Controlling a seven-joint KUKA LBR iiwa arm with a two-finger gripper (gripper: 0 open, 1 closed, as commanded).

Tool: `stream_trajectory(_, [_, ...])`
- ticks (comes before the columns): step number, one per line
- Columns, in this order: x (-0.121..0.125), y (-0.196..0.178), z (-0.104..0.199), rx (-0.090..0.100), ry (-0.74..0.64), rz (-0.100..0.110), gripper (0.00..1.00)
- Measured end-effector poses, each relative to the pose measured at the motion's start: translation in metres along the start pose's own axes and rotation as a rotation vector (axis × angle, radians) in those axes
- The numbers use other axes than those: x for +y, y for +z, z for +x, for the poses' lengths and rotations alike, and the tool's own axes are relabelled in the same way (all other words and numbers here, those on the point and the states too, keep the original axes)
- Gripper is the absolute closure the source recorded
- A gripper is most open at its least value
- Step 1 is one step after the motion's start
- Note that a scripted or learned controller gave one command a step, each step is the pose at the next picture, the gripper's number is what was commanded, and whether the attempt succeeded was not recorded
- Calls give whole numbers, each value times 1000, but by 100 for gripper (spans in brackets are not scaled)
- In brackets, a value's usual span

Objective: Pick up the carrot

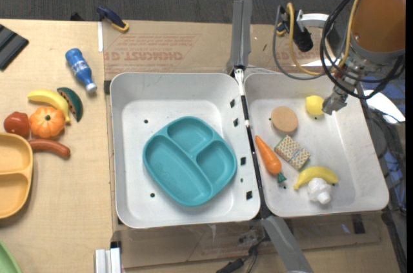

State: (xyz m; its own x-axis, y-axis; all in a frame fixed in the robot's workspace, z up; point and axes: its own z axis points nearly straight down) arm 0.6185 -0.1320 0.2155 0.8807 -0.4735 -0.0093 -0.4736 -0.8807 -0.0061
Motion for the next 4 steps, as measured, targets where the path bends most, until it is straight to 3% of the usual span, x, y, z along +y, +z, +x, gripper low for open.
stream_trajectory(1, [-101, 16, -22, -1, 296, -3, 100])
stream_trajectory(2, [-51, 28, 4, -1, 67, -3, 100])
stream_trajectory(3, [-59, 29, -11, 0, -292, -2, 100])
stream_trajectory(4, [-54, 29, -34, -3, -61, -3, 100])
